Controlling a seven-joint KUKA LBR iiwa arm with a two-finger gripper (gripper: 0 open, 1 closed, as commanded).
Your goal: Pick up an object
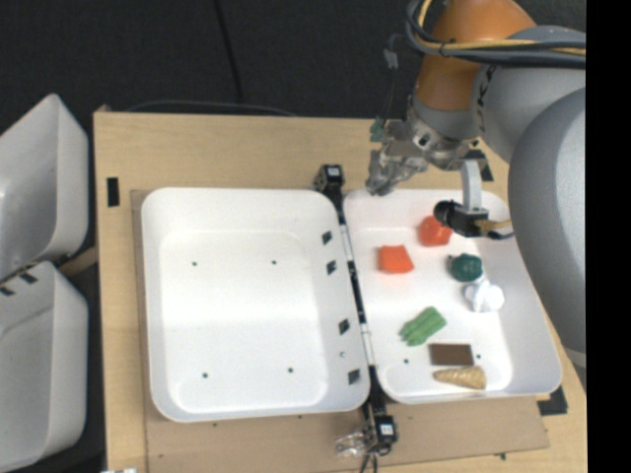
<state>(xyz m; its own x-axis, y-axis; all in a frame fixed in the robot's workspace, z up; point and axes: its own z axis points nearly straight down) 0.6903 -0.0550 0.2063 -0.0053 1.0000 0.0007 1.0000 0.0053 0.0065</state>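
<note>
A small clip (pixel 363 444) sits at the bench's (pixel 118 156) near edge, where the two bins meet. Just behind it, along the near rim of the right bin (pixel 518 338), lies a tan wedge (pixel 460 378) with its long axis across the view. A brown block (pixel 451 354) lies close behind the wedge. Farther in are a green piece (pixel 422 325) set on a slant, a white lump (pixel 483 296), a dark green lump (pixel 465 265), a red piece (pixel 432 231) and an orange block (pixel 394 259). The left bin (pixel 237 304) holds nothing.

The gripper (pixel 379 184) hangs over the far left corner of the right bin, close to the rims between the bins. It grips nothing, and whether it is apart or together cannot be told at this size.

The orange block is probably the easiest pick. It lies nearest the gripper, toward the camera and slightly to the view's right. It looks nearly square, a little wider across the view, so no grip direction stands out. Bare floor surrounds it, and the red piece is its closest neighbour, near but apart.

The rims between the bins run along the block's left, with some open floor between. A descent there should have room. Crowding is worse along the right side, where the lumps lie close together and the arm itself overhangs the bin.
</note>
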